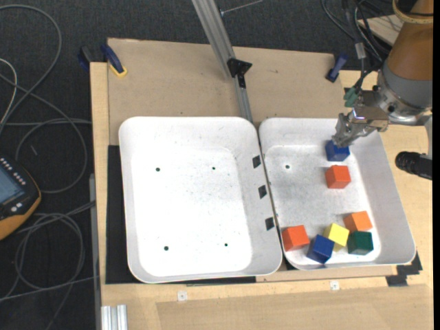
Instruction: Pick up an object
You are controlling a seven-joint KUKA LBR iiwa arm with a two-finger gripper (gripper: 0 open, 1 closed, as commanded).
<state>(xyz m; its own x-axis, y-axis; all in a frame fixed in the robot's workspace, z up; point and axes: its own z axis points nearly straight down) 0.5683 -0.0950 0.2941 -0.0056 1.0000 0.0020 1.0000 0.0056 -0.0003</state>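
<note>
I'm seeing dark grey carpet (62, 19) lying around the wooden bench (172, 81), loose black cables (41, 205) trailing across it, and a metal pole (216, 33) slanting overhead.

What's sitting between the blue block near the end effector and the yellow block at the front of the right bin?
In the camera view, one orange cube lies between the blue block and the yellow block.

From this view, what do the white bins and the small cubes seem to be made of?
The bins look like thin moulded plastic, matte white: rounded corners, raised rim, dark speckles. The cubes, such as the orange one and the yellow one, look like painted wood or plastic; flat, even colour and sharp edges leave that open.
</note>
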